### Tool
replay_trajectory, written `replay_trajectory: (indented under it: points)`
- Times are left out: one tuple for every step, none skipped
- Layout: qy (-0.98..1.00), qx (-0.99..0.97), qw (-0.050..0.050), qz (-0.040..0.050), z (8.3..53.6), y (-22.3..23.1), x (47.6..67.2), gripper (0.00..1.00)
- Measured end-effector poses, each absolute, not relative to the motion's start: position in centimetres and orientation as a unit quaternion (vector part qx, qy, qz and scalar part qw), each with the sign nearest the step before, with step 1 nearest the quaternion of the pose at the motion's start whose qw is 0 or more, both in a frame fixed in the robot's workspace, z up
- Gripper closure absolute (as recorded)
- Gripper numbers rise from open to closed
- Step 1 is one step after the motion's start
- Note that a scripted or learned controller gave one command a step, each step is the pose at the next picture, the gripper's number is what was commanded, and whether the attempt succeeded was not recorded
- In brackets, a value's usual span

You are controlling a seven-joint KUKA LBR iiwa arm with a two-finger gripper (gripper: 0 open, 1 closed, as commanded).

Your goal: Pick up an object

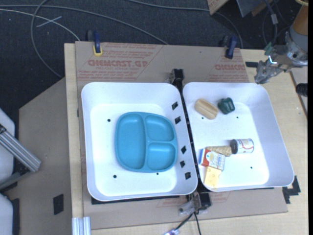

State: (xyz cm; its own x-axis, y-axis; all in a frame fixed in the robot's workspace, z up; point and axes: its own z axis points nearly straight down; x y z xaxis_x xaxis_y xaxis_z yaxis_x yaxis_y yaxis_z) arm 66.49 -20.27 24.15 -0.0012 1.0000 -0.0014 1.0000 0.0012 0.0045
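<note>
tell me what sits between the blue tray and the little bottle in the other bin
In the camera view, the bins' meeting rims with their black clips lie between the blue divided tray and the small bottle, then a red-and-white packet beside the bottle.

A pale grey, rounded arm segment (299, 31) is seen at the upper right corner. Below it a small silvery metal two-finger gripper (264, 75) is carried, with a teal-green fitting and thin dark cables.
</note>
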Motion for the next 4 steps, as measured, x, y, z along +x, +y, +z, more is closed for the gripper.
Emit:
replay_trajectory:
  points:
    - [0.709, 0.705, -0.001, 0.0007, 25.0, -14.8, 64.8, 1.0]
    - [0.709, 0.705, -0.002, 0.0007, 25.5, -9.5, 62.5, 1.0]
    - [0.709, 0.705, -0.002, 0.0005, 25.7, -3.9, 60.3, 1.0]
    - [0.709, 0.705, -0.003, -0.0003, 24.2, 1.8, 59.1, 1.0]
